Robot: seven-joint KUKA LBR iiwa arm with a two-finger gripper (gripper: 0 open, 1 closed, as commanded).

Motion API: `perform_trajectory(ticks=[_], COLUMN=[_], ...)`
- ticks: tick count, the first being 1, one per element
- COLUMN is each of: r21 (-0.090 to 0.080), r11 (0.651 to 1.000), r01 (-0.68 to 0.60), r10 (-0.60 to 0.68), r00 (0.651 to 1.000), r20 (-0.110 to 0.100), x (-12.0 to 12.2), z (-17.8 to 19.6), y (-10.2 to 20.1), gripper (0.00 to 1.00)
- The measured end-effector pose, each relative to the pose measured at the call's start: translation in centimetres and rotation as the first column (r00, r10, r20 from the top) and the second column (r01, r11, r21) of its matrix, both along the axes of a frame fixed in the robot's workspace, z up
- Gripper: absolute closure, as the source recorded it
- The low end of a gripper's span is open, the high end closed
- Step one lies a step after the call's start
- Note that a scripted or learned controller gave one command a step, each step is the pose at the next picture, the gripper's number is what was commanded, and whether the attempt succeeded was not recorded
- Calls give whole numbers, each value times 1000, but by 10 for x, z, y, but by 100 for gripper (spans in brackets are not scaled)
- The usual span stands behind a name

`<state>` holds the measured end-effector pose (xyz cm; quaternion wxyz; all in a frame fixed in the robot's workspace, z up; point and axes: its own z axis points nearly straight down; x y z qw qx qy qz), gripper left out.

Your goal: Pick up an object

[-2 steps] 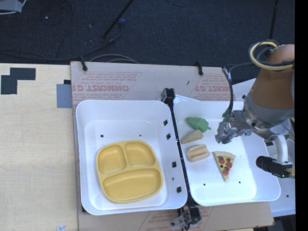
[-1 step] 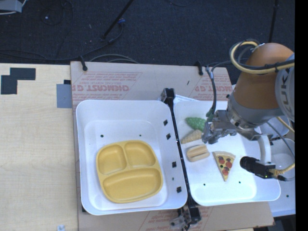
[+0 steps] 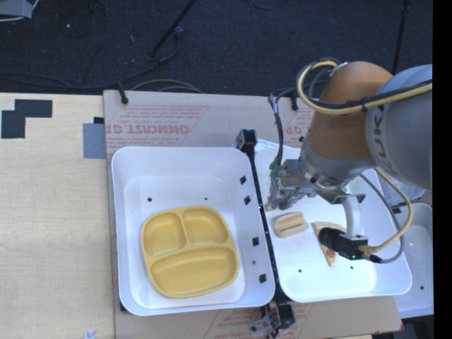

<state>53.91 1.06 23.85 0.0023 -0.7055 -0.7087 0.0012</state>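
I work in a robotics lab. My bench (image 3: 49, 210) is pale plywood with black and grey marker patches stuck near its left edge. Two white bins (image 3: 183, 164) sit on printed cardboard (image 3: 169, 122). Loose cables (image 3: 176, 27) trail over dark carpet (image 3: 233, 41) beyond the far edge.

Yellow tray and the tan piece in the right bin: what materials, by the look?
Yellow tray: likely moulded plastic, matte with a slight sheen; one even colour, rounded compartment edges. Tan piece: unclear, possibly toy bread in plastic or foam; dull surface, faint ridges, soft rounded shape. Bins: white plastic, smooth, semi-gloss.
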Motion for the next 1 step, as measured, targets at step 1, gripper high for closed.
perform_trajectory(ticks=[1], r21=[-1], r11=[1000], r01=[0], r10=[0], r00=[1000], r20=[-2], x=[0], z=[-10], y=[61], gripper=[100])
